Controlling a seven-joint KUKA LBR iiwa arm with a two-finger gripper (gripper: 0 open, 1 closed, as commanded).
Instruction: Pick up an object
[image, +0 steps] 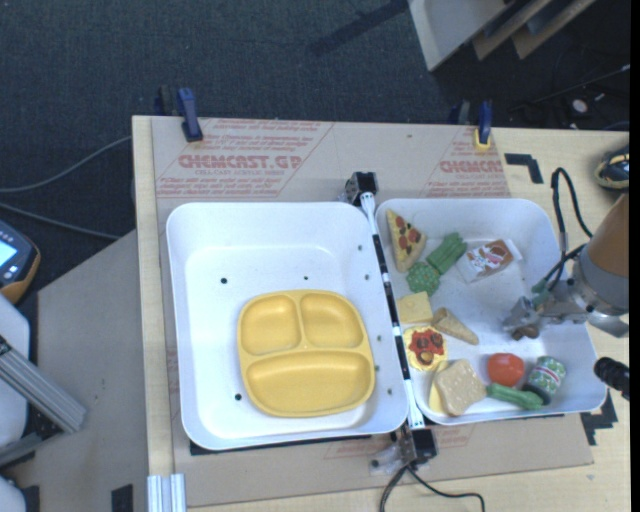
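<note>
The gripper (525, 322) hangs low in the right bin (540, 225), near the tomato (506, 368) and can (546, 376), probably lining up a pick, its state impossible to tell.

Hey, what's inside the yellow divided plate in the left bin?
Nothing visible: the yellow plate shows three bare compartments in the left bin. What lies under the plate is covered.

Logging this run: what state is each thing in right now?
Yellow tray: flat in the left bin, compartments bare.
Pizza slice: flat, right bin, top left.
Tomato: loose, beside green can.
Bread slice: flat, near edge.
Gripper: low in the right bin.
</note>
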